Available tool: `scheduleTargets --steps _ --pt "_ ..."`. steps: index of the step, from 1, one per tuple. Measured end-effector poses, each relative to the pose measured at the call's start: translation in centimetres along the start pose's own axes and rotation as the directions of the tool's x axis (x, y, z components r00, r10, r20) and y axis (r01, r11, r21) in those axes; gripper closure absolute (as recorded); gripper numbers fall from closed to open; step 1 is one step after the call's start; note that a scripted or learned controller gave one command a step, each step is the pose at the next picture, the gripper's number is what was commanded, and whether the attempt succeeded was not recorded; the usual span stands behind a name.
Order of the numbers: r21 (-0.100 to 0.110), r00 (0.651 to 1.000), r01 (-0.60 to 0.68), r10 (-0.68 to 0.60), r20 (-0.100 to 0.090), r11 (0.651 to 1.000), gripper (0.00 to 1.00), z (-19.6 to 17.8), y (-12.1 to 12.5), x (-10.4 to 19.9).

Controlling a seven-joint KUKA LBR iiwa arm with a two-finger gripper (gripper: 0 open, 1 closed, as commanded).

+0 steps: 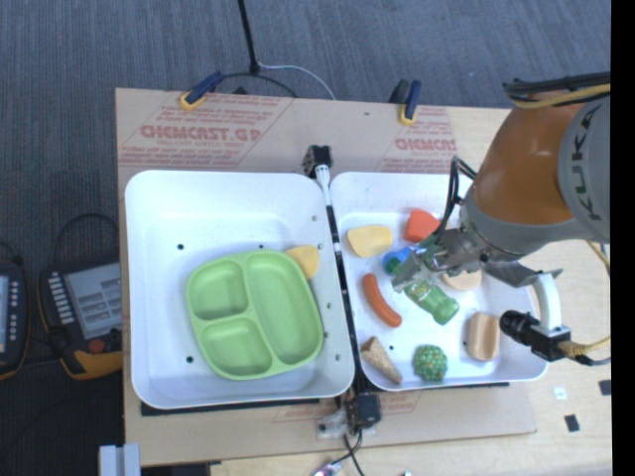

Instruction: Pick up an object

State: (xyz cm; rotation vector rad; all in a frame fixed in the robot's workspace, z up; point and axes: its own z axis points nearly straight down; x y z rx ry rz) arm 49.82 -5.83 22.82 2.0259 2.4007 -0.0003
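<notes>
reaching in from the right, the grey arm [541, 181] with its orange band hung over the right bin [516, 370], and its gripper [429, 262] sat low among the toy foods there. whether the jaws were open or closed could not be told. a green bottle-like piece [437, 301] lay just beneath it, with a blue piece [395, 262] and an orange wedge [420, 223] close by. a yellow lump [368, 239], a red sausage [381, 299], a cone [380, 359], a broccoli head [430, 362] and a bread roll [482, 335] lay around. the left bin [169, 206] held a green 3-compartment tray [255, 313] and a yellow piece [305, 259] at its corner.
</notes>
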Motion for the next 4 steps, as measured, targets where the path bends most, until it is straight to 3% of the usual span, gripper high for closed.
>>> scheduleTargets --steps 1,2,3,4 --pt "0.0 0.987 0.16 -0.16 0.001 0.987 1.0 -2.1 -1.0 2.5" --pt "0.0 0.885 0.466 -0.466 0.0 0.885 1.0 -1.5 -0.5 5.5" --pt "0.0 0.444 0.896 -0.896 -0.001 0.444 1.0 4.4 -1.0 3.2" --pt "-0.002 0.261 0.965 -0.965 0.002 0.261 1.0 4.4 9.1 6.7"
